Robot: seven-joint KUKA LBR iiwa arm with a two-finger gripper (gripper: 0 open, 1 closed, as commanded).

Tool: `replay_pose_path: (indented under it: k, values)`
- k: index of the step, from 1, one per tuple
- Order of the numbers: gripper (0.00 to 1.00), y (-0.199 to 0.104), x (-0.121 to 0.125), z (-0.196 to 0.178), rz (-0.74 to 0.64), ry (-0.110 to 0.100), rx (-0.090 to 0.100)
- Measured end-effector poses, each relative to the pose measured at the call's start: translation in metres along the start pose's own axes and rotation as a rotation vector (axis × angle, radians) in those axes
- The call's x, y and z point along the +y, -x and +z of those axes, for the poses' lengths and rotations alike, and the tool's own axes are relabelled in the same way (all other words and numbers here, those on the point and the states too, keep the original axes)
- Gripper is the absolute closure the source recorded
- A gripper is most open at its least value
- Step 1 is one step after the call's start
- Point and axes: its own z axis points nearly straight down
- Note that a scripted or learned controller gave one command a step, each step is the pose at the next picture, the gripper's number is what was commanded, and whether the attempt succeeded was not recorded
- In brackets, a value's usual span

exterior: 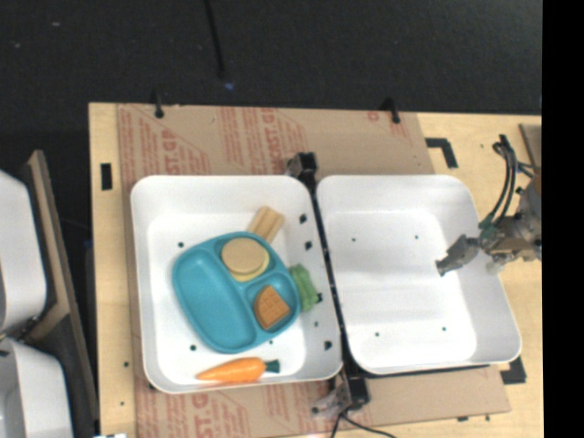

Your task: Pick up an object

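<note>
Gripper point(453, 261) over right bin point(401, 336), jaw state unclear, too blurry. Objects sit in left bin point(151, 245): carrot point(239, 370) lies apart from tray point(214, 304). Go for carrot, descend centered across its width.

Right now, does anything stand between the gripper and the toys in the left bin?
Only the raised rims where the white bins meet. The gripper is over the right bin; the blue plastic tray and orange toy carrot lie uncovered.

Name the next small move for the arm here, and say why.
Probably travel left across the divider toward the left bin. The gripper sits over the right bin, while the blue tray, carrot and other pieces all lie on the left.
</note>
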Motion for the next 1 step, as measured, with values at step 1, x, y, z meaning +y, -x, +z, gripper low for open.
replay_pose_path:
  k: [1]
  values:
    - [0.0,0.0283,0.0161,0.1098,0.002,-0.01,0.002]
